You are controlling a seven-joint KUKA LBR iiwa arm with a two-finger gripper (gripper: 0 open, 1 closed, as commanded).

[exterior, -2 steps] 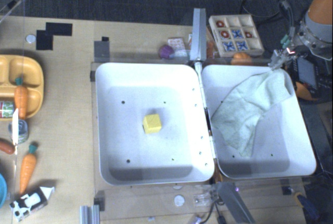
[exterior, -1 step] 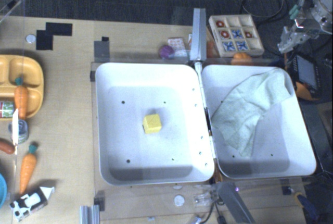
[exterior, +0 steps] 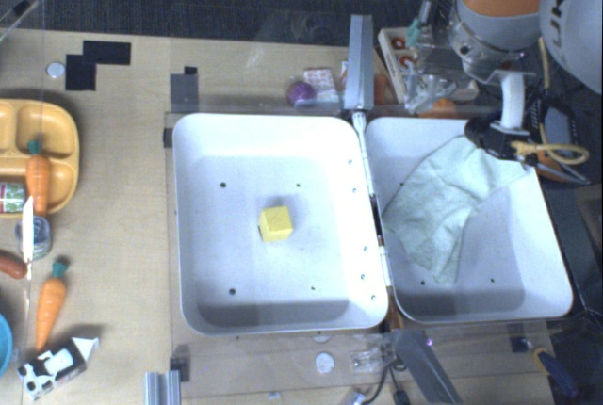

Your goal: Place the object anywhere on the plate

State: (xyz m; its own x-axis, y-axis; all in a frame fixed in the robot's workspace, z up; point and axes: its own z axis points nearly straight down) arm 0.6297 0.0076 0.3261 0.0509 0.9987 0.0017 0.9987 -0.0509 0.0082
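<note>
A small yellow cube (exterior: 276,223) lies near the middle of the left white bin (exterior: 203,299). A pale green cloth (exterior: 435,203) is spread crumpled over the left and far part of the right white bin (exterior: 528,295). My gripper (exterior: 435,90) hangs under the grey wrist at the far edge of the right bin, just beyond the cloth's upper corner. It is well apart from the cube. A yellow divided plate (exterior: 55,137) sits on the bench at the far left, outside both bins, with a toy carrot (exterior: 37,183) in it.
Left of the bins lie another carrot (exterior: 49,298), a small can (exterior: 11,197), a black-and-white toy carton (exterior: 57,362) and black blocks (exterior: 94,60). A purple ball (exterior: 301,93) and packets sit behind the left bin. A metal divider (exterior: 358,64) stands between the bins.
</note>
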